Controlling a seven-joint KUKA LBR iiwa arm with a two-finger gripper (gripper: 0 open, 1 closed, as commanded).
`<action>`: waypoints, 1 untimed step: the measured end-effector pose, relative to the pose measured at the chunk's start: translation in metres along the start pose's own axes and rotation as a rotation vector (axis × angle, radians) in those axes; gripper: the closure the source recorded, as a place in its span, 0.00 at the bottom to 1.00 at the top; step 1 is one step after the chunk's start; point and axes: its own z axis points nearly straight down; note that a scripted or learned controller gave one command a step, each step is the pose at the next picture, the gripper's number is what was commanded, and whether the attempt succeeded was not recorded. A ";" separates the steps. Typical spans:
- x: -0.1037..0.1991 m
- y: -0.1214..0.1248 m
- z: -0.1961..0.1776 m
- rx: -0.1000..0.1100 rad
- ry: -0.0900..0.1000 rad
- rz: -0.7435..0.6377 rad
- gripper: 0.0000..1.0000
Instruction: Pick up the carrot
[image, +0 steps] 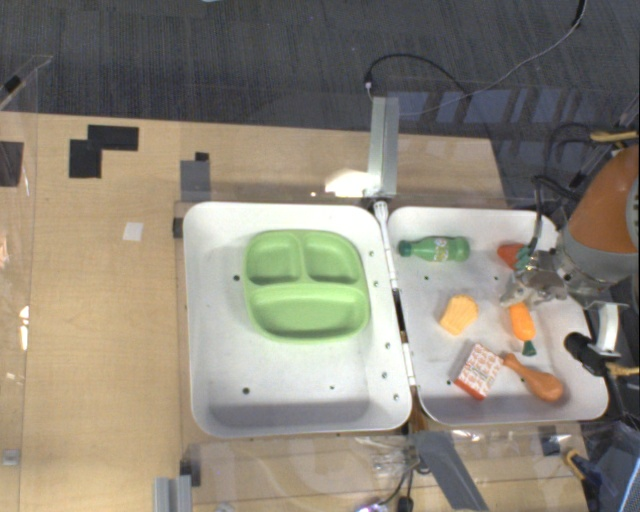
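Observation:
The carrot (521, 322) is a short orange piece with a green tip at its near end, lying in the right bin (430, 300) towards its right side. My gripper (533, 283) hangs just beyond the carrot's far end, close above it, with the grey arm and its orange band reaching in from the right. Nothing can be seen held in the gripper.
Also in the right bin are a green bottle (434, 248), a yellow cheese wedge (459, 314), a red-and-white box (479, 370), a brown drumstick (536, 378) and a red item (511, 254) partly behind the gripper. The left bin (215, 330) holds a green divided plate (303, 283).

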 end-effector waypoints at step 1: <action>0.039 0.012 -0.083 0.000 -0.003 0.078 1.00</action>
